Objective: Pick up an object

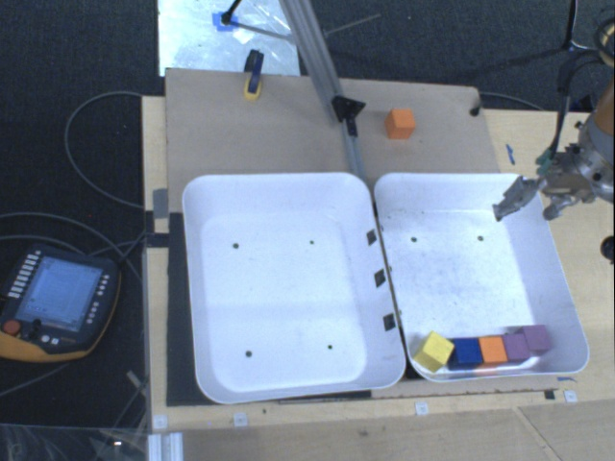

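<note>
The hand [531,200] hangs at the right bin's [452,257] upper right edge, at about two o'clock from the bin's middle. Its two dark fingers are spread apart with nothing between them.

The things to pick lie in a row along the bin's bottom wall: a yellow block [434,351], a blue block [467,352], an orange block [492,350] and two purple blocks [527,341]. From the hand the row lies toward six o'clock, well apart, and its long axis runs from nine to three o'clock. The purple end is nearest the hand. The blocks touch one another and crowd the wall, so finger room looks tight. Another orange cube [401,123] sits on the bench beyond the bins, toward eleven o'clock.
</note>
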`<move>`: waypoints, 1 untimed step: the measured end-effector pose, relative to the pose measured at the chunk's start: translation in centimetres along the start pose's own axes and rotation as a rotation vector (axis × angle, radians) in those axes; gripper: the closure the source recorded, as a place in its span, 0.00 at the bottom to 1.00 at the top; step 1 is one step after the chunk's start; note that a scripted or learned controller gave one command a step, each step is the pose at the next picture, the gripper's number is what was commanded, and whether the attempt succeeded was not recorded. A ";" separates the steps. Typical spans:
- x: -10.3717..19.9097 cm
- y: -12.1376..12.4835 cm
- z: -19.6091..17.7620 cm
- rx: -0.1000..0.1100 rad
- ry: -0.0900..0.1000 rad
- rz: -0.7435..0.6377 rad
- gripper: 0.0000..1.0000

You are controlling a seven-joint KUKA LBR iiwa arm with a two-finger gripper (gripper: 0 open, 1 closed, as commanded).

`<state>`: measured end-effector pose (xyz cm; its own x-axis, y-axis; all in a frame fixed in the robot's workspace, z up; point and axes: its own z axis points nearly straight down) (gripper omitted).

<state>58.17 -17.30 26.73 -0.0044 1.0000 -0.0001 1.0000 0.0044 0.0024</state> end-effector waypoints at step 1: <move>-3.8 -3.6 -0.2 0.002 -0.001 0.008 0.00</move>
